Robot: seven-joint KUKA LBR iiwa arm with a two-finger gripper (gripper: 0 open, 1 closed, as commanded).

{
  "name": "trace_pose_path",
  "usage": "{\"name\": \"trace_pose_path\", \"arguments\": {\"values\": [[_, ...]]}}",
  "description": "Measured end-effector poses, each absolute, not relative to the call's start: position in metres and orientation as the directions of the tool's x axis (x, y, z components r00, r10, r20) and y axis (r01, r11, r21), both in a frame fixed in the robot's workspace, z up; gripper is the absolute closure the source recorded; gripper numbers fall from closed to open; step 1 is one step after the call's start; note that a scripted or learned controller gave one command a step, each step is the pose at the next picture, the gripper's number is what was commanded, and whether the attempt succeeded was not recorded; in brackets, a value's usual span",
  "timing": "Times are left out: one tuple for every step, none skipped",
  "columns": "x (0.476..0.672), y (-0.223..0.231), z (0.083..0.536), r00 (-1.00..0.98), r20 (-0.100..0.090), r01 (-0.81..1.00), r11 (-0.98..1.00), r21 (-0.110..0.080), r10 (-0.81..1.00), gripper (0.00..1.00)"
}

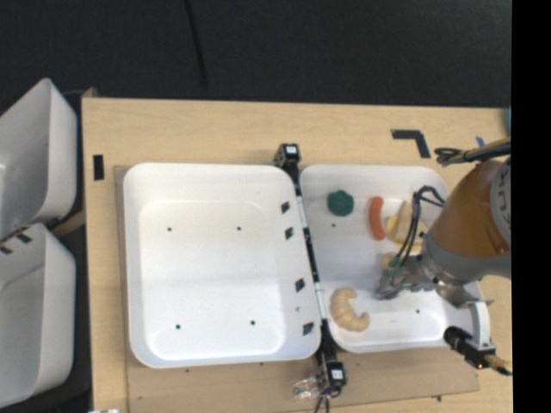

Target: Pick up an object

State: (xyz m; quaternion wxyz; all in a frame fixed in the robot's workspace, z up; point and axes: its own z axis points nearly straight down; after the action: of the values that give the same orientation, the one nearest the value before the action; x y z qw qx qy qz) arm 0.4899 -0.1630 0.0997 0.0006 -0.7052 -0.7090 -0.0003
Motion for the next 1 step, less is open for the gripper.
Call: {"name": "trace_pose_path", "arguments": {"values": [[0.4909, -0.1674, 0.1112, 0.001, -0.002, 1.0, -0.001, 0.004, 1.0, 1.0]]}}
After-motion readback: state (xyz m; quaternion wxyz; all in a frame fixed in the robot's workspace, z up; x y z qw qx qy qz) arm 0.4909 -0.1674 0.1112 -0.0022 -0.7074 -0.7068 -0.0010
